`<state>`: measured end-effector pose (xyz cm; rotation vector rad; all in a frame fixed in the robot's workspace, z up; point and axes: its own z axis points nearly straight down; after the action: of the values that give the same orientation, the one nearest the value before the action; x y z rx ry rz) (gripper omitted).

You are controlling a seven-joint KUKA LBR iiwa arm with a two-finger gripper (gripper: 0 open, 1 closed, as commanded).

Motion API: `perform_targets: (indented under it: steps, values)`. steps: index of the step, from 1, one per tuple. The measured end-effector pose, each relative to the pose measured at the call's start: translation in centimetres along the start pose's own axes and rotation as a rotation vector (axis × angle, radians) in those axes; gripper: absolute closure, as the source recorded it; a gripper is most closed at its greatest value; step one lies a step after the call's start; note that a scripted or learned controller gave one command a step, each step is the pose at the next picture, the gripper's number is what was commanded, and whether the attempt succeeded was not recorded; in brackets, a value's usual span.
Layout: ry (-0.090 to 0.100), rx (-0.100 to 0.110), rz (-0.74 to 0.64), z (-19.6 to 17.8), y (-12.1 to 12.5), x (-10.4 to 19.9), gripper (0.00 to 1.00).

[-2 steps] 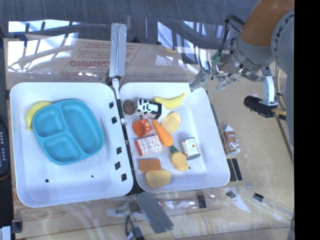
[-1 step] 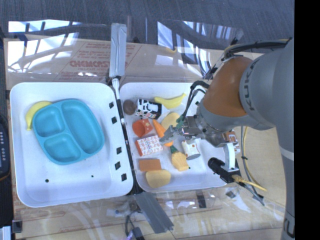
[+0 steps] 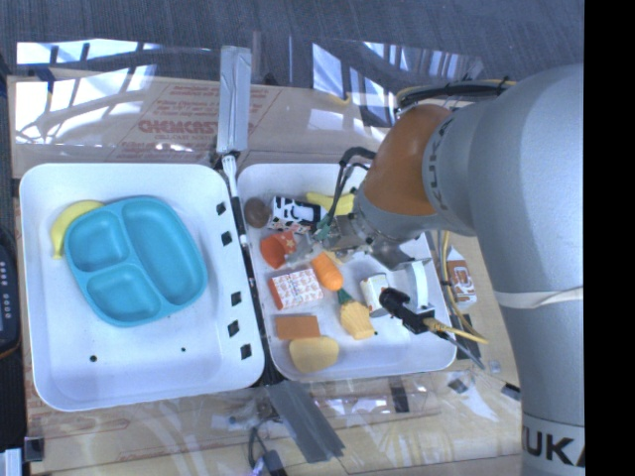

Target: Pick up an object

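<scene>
Grey carpet (image 3: 149, 3) beyond a cardboard-topped bench (image 3: 169, 117) bearing two white bins
Arm's gripper (image 3: 332, 231) dips among toy food in the right bin (image 3: 437, 360); its state can't be told; left bin (image 3: 60, 365) holds a blue tray (image 3: 134, 256)

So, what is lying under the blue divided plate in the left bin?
A yellow banana-shaped toy pokes out from under the blue plate at its upper-left edge. The plate covers the rest of it.

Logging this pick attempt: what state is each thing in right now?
Blue divided plate: flat in the left bin, compartments bare.
Banana: tucked under the plate's edge.
Carrot: lying in the right bin, not gripped.
Cow-patterned block: lying on its side.
Claw: low over the right bin.
</scene>
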<state>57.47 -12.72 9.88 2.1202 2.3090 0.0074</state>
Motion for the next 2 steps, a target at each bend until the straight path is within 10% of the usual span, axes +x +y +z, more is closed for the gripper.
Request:
perform_targets:
  steps: [1, 2]
  values:
    - [0.000, 0.000, 0.000, 0.04, -0.02, -0.01, 0.00]
    - [0.003, 0.012, -0.004, -0.44, -0.27, 0.13, 1.00]
